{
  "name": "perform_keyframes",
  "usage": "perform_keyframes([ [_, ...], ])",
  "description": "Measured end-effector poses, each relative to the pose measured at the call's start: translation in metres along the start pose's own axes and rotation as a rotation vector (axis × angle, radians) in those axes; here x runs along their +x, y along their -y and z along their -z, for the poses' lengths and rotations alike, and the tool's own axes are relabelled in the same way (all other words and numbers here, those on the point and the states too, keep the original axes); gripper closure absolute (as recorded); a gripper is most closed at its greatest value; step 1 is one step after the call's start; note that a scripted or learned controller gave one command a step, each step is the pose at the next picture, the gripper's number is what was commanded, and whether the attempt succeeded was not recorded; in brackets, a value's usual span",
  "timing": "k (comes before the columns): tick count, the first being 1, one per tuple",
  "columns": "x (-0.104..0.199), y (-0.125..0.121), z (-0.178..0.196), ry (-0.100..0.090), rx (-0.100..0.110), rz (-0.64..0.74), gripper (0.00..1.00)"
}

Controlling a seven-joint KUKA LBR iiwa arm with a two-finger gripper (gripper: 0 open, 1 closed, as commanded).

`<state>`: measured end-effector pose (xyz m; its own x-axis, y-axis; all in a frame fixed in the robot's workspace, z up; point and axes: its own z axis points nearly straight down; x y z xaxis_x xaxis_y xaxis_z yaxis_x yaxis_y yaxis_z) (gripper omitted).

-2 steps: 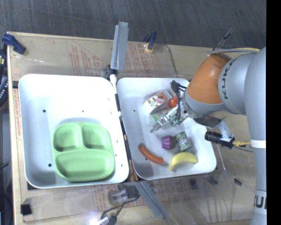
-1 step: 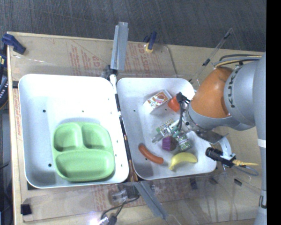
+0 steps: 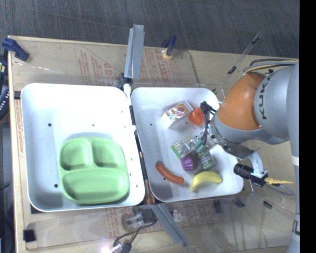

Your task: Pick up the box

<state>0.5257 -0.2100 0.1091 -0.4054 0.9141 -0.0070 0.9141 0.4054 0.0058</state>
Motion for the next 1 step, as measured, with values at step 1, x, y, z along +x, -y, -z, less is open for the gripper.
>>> perform_keyframes([
  [1,-0.0077,-0.0195,0.0608,-0.006,0.004,0.333,1.00],
])
